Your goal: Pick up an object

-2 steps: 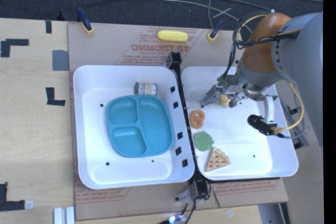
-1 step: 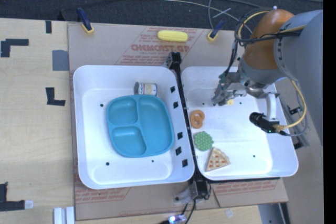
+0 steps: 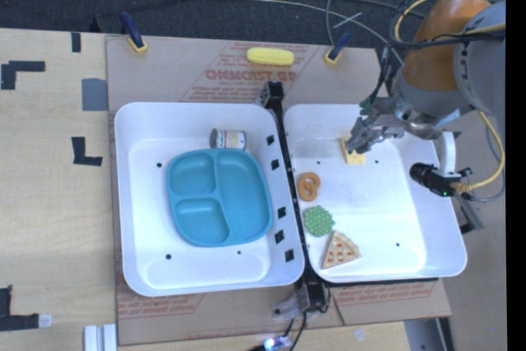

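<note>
My gripper (image 3: 358, 145) hangs low over the upper part of the right bin (image 3: 427, 259), its tips right at a small yellow cheese-like block (image 3: 355, 157). Whether the block sits between the tips I cannot tell. Lower left in the same bin lie a brown pretzel (image 3: 308, 186), a green round piece (image 3: 318, 219) and a pizza slice (image 3: 339, 250). The left bin (image 3: 140, 259) holds a blue divided plate (image 3: 219, 197) and a small tin can (image 3: 228, 139) lying at its upper edge.
A yellow banana-shaped toy (image 3: 269, 56) lies on the cardboard behind the bins. Black clips run along the divider (image 3: 283, 177) between the bins. Cables loop above the arm, and a black fitting (image 3: 427, 177) sticks out at the right bin's right side.
</note>
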You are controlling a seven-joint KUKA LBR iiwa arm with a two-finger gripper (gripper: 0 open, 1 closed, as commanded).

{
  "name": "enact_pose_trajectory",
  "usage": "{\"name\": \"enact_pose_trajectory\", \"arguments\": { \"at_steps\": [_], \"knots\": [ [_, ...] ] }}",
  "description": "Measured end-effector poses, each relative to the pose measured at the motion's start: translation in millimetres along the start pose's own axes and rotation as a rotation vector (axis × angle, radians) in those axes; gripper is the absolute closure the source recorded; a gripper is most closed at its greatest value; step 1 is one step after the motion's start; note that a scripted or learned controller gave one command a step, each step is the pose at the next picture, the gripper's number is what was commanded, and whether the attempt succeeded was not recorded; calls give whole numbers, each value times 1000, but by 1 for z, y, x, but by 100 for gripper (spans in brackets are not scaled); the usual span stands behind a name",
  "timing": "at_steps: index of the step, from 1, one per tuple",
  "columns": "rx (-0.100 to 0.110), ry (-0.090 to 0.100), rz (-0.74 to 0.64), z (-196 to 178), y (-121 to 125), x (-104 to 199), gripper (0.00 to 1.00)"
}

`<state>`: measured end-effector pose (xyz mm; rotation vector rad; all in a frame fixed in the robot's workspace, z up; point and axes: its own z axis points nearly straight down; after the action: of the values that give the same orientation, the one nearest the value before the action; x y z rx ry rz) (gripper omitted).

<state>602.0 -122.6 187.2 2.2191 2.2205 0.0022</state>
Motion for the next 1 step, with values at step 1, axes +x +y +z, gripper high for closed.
{"name": "enact_pose_trajectory", "arguments": {
  "at_steps": [1],
  "knots": [
    [-3,-1,-1,-62,-2,6,100]
  ]
}}
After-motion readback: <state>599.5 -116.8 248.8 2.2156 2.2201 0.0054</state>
